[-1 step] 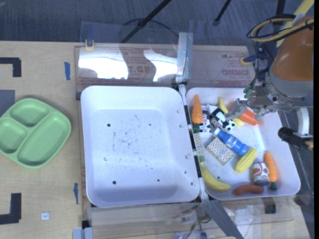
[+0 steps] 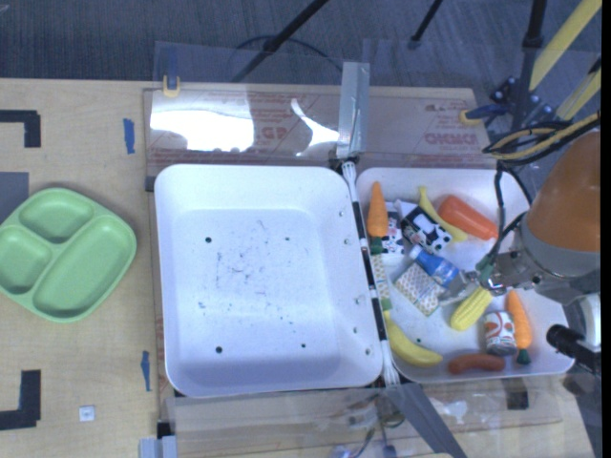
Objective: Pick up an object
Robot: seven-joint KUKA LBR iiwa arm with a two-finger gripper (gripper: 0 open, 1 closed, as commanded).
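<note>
While hovering low over the right bin [image 2: 520, 194], just right of the corn cob [image 2: 470, 308], seems at the reaching step. Claw [image 2: 489, 277] state: cannot tell, nothing seen held. Next: drop onto the cob beside the blue packet [image 2: 434, 265], close, lift.

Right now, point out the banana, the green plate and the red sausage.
banana [image 2: 412, 345], camera view, middle of its curve
green plate [image 2: 63, 253], camera view, central divider ridge
red sausage [image 2: 475, 362], camera view, its middle
</note>
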